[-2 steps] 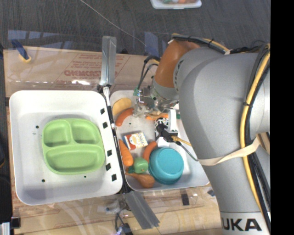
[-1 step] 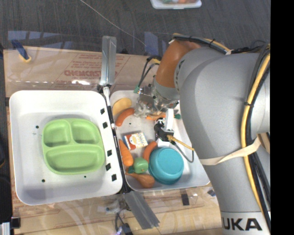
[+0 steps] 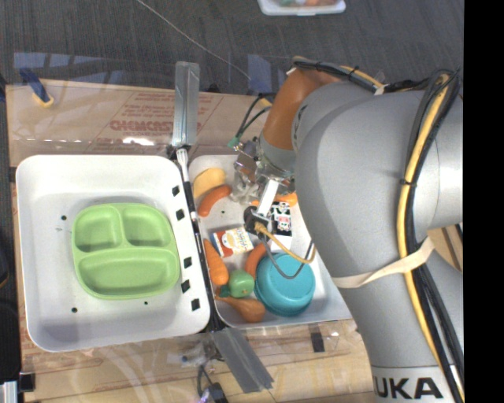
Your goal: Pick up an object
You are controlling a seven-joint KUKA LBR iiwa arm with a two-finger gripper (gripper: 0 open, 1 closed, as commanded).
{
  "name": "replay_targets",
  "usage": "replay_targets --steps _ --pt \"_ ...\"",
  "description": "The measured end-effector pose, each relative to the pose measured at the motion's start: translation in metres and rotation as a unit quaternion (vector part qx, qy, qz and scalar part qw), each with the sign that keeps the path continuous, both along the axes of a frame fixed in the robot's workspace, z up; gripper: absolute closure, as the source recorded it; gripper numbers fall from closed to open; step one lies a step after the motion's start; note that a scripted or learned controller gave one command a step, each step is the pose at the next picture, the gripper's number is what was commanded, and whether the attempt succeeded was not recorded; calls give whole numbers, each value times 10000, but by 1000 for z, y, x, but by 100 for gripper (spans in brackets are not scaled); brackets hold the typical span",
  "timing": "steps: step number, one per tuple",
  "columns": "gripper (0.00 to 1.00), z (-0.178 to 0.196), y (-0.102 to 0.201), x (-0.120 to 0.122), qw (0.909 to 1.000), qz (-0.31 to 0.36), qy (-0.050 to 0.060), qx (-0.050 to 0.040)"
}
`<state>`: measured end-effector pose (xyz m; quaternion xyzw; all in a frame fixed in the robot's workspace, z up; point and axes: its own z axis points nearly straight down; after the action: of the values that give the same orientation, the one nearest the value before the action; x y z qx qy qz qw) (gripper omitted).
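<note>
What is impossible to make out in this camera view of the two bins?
In the camera view:
- Right bin: its right side lies hidden under the grey arm.
- Black-and-white card: partly covered by the arm; print too small to read.
- Small packet: label too blurred to read.
- White tray at the top: cut off by the edge.

Two white bins are set side by side on a sheet of cardboard [image 3: 118,118] printed with red lettering. In the left bin [image 3: 43,189] a green plate [image 3: 126,252] with three compartments is laid flat, near the middle. The right bin [image 3: 335,308] is touched by the left one along a shared edge, where small black clips [image 3: 187,264] are seen. A metal bar [image 3: 186,102] is fixed above that seam. A white tray [image 3: 302,6] is cut off by the top edge.
</note>
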<state>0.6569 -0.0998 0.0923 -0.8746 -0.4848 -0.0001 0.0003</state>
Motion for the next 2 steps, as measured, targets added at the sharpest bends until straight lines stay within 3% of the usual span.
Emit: replay_targets --steps 1,2 --pt "100 0 -1 0 9832 -1827 3 3" --pt "100 0 -38 -9 9729 -2311 22 16"
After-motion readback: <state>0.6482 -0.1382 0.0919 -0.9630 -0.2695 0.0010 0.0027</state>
